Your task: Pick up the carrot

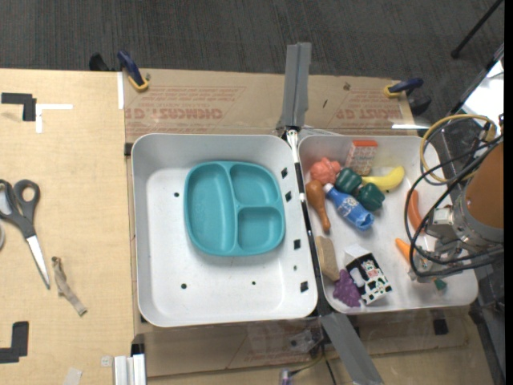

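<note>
Orange and slim, the carrot (403, 249) lies near the right edge of the right bin (385, 299), just beside the cable-draped gripper (438, 277) at that bin's lower right corner, whose fingers' state I cannot tell, while the left bin (160, 287) holds a teal divided plate (235, 208).

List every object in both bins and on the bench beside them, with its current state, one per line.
Teal divided plate: flat in the left bin.
Carrot: against the right bin's far-right side, partly behind cables.
Banana: lying near the back.
Blue bottle: on its side.
Drumstick: lying along the divider.
Purple grapes: at the front.
Cow-print carton: tipped over.
Scissors: shut, on the bench.
</note>
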